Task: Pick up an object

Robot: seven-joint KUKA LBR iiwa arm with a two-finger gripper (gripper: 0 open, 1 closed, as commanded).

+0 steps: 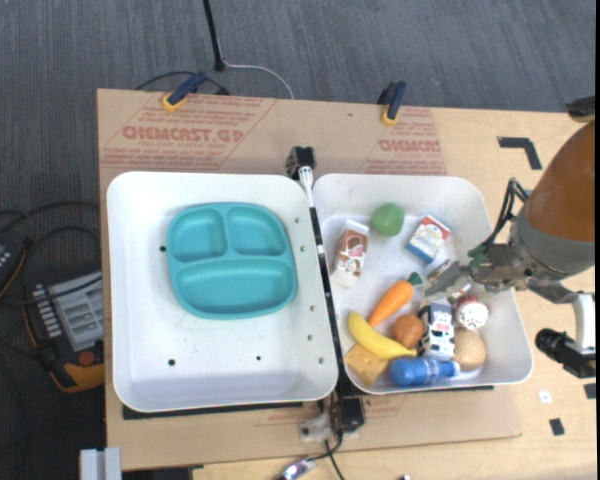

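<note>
Camera view: gripper (458,280) low over the right bin (500,363), its fingers a blur against the clutter, so spread or pressed together I cannot tell; nothing visibly pinched. Just beside it lie a carrot (391,301), small milk carton (429,238), banana (376,338) and blue bottle (420,371); a teal divided tray (230,260) sits in the left bin (140,368).

Teal divided tray (231,260) in left bin (140,368), 2 clamps (183,91) on bench edge, electronics at left (68,313)
</note>
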